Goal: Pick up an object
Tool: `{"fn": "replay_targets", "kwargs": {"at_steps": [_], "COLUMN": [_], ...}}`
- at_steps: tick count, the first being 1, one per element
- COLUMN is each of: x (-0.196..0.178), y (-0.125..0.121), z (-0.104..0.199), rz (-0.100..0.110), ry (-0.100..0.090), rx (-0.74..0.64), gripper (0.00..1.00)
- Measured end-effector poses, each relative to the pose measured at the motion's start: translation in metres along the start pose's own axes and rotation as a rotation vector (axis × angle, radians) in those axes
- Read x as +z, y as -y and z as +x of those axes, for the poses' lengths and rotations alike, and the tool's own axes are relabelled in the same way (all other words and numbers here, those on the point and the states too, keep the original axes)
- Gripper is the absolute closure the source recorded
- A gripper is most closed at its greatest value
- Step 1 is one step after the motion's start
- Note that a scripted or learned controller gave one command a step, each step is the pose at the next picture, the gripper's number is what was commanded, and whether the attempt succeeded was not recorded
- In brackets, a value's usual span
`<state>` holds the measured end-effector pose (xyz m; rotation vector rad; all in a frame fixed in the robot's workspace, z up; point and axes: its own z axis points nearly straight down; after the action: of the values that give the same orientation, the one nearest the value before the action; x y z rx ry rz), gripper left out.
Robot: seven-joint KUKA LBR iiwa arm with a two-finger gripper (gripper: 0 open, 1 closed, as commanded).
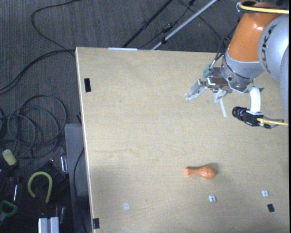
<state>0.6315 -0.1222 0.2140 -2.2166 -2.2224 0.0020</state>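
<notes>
Soft, grainy picture under even light; faint shadows, no glare.

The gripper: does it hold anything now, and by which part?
Nothing is held. The gripper is open above the bench, and the orange object lies apart from it.

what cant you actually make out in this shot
- Hand: small and blurred in the camera view; its fingers' state cannot be told.
- Arm: cut off by the top and right edges.
- Orange object on the bench: too small and soft to identify beyond a bulb with a narrow neck.
- Small marks near the bench's lower edge: too tiny to read.
- Clutter on the floor: dark, partly cut off at left.
</notes>
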Motion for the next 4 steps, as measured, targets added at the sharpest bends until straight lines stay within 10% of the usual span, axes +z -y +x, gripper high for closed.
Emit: {"fn": "replay_targets", "kwargs": {"at_steps": [2, 3, 4], "x": [0.067, 0.130, 0.119], "y": [-0.037, -0.037, -0.038], "z": [-0.089, -0.101, -0.100], "rz": [-0.002, -0.002, -0.005], "ry": [0.004, 0.003, 0.005], "rx": [-0.224, -0.546, -0.546], "gripper": [0.00, 0.00, 1.00]}}
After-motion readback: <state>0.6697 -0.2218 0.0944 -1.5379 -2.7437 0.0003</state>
